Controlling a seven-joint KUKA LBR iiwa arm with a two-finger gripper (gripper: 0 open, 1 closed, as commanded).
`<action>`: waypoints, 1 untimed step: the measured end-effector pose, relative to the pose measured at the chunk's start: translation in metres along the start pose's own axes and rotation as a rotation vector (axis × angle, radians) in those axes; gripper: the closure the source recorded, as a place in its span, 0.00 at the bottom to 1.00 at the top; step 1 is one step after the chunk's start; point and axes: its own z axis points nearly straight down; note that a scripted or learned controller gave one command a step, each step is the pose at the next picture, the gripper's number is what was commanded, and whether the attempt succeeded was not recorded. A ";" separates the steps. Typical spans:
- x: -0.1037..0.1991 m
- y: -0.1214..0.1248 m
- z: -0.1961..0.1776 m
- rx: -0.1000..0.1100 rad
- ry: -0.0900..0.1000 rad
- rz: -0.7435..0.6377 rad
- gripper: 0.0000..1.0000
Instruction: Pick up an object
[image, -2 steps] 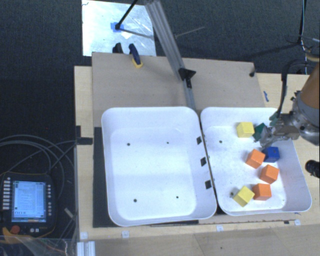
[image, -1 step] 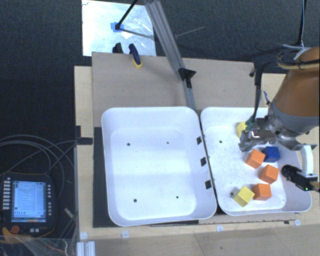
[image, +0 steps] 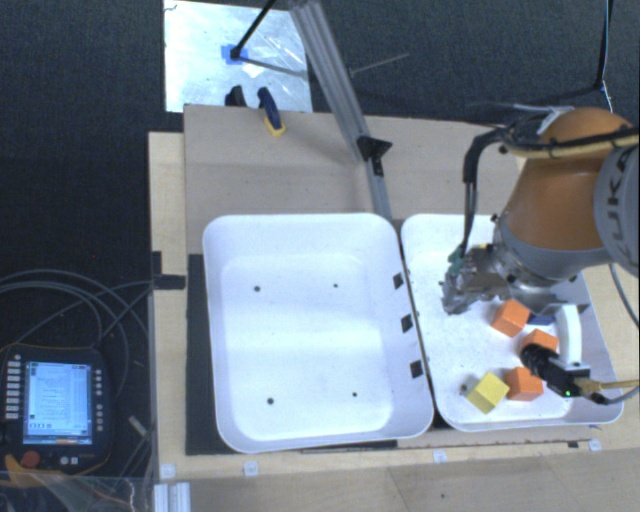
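In the right bin (image: 440, 245), my gripper (image: 457, 294) hangs low over the white floor, left of the middle. An orange block (image: 510, 318) lies just to its right, partly under the wrist. A yellow block (image: 488, 392) rests near the bin's front edge, with a second orange block (image: 522, 383) touching or nearly touching its right side. Nothing shows between the gripper and the floor. The grey arm with its orange band (image: 565, 180) covers the right back part of the bin.
The left bin (image: 300, 330) sits beside the right one, the two joined by small black clips (image: 407, 322). A slanted metal pole (image: 340, 90) crosses the back of the bench. A teach pendant (image: 55, 405) lies off the bench at the lower left.
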 end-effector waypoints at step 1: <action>0.056 0.004 0.009 0.001 0.000 0.000 1.00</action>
